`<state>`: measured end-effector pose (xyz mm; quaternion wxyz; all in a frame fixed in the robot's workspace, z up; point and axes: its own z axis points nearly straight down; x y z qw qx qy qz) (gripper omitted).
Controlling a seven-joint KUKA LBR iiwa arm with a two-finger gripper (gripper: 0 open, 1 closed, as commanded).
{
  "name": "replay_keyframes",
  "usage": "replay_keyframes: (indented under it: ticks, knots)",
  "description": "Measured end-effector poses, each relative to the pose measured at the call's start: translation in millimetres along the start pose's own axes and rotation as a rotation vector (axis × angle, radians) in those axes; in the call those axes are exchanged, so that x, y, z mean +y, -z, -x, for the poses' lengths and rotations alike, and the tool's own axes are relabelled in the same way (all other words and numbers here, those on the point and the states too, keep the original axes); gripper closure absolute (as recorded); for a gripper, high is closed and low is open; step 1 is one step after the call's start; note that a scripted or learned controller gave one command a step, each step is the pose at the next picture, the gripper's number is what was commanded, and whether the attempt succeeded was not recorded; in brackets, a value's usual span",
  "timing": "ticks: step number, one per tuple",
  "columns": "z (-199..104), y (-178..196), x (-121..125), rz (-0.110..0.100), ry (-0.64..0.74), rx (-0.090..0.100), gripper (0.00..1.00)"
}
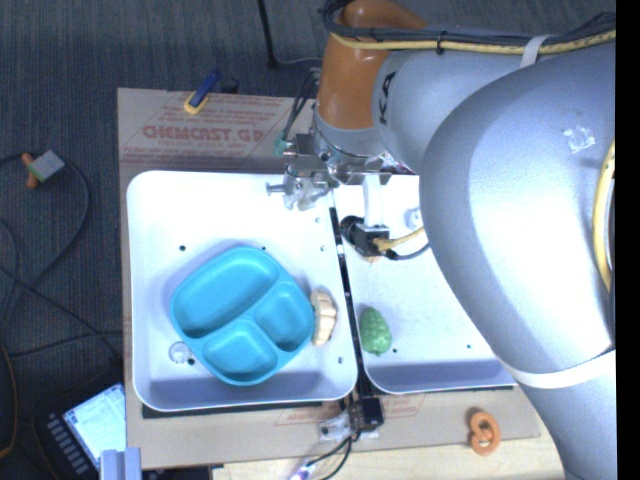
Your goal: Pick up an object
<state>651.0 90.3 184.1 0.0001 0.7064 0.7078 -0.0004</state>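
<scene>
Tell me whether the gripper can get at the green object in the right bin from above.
Probably yes. The green object lies alone on the right bin floor near the divider, uncovered. The gripper is at the bins' far end.

Green object (pixel 376 330) in right bin (pixel 440 373)

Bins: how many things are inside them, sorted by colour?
Blue: 1, the tray
Green: 1, the lumpy thing
Tan: 1, the small piece beside the tray
Clear: 1, the small round thing in the left bin
Total: 4
</scene>
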Motion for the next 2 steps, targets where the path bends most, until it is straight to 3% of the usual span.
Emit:
replay_keyframes:
  ticks: [1,2]
  knots:
    - [-45,21,17,0.001,0.0,0.0,1.0]
    - [-144,35,-20,-0.002,0.001,0.001,1.0]
